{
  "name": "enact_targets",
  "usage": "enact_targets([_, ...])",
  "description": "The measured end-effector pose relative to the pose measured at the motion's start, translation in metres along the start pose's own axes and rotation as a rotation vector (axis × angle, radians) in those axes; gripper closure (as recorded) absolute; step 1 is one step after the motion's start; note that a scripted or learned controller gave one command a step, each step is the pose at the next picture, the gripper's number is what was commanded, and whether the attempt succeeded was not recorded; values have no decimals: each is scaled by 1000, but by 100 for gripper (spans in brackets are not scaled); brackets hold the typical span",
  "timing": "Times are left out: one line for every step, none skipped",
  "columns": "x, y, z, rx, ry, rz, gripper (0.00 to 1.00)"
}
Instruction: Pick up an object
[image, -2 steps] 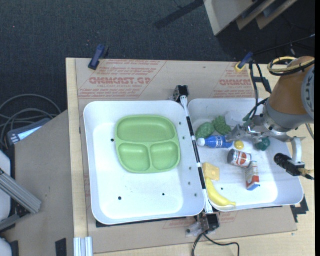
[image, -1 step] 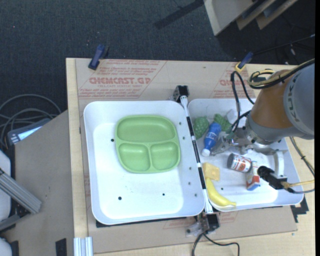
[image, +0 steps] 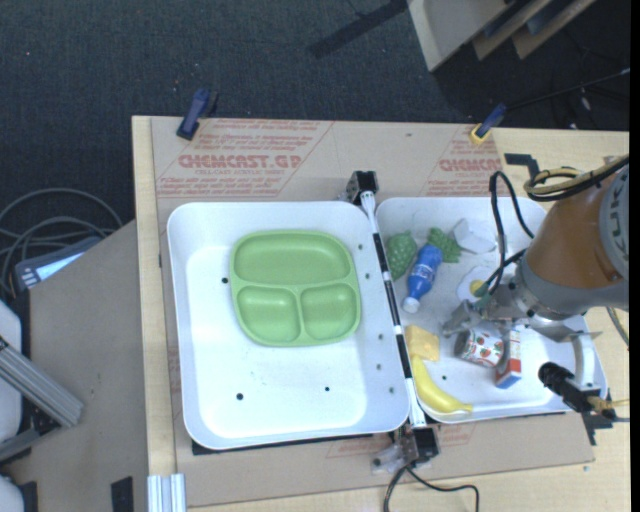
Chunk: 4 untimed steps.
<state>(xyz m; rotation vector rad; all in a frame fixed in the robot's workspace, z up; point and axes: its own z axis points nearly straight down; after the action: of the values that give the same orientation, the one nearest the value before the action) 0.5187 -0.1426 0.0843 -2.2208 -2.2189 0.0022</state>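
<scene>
The right bin (image: 505, 411) holds several small objects. A blue bottle (image: 422, 275) lies between two green toys (image: 401, 252) near its far left corner. A banana (image: 437, 393) and a yellow wedge (image: 424, 343) lie along its left wall. My gripper (image: 478, 322) hangs low in the middle of this bin, right over a small red-and-white carton (image: 484, 348) with a blue-and-red piece (image: 508, 374) beside it. The wrist hides how the carton sits against the gripper.
The left bin (image: 280, 390) carries a green divided plate (image: 296, 287). A clear plastic item (image: 478, 237) lies at the right bin's back. The arm's orange band (image: 572, 240) and black cables (image: 510, 215) overhang the right bin's right side.
</scene>
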Motion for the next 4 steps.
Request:
enact_targets([1, 1, -10, -3, 0, 0, 100])
enact_targets([1, 1, -10, -2, 0, 0, 0])
enact_targets([-2, -40, 0, 0, 1, 0, 0])
enact_targets([-2, -39, -11, -5, -1, 1, 100])
